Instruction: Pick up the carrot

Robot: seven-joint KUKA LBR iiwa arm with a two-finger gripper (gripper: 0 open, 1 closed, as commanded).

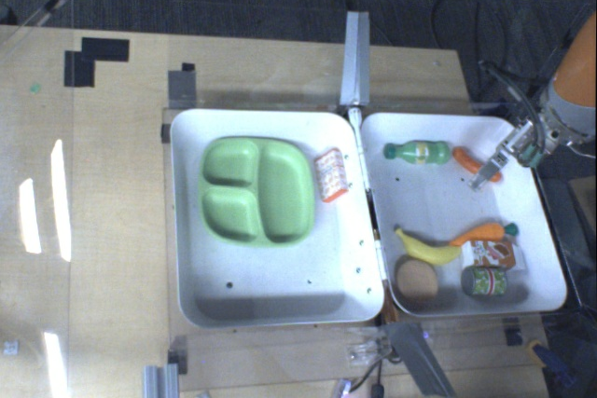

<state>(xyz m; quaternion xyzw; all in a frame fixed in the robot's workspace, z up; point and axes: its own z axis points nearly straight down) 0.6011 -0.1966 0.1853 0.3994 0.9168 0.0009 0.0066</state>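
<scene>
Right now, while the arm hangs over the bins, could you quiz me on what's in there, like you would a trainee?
1. True or false: the green divided plate lies in the view's right bin.
2. Which of these lies closest to the carrot? A) the banana B) the green bottle C) the snack packet
3. Fill in: the gripper hovers over the view's ___ bin.

Key:
1. False, the plate is in the left bin.
2. A
3. right
</scene>
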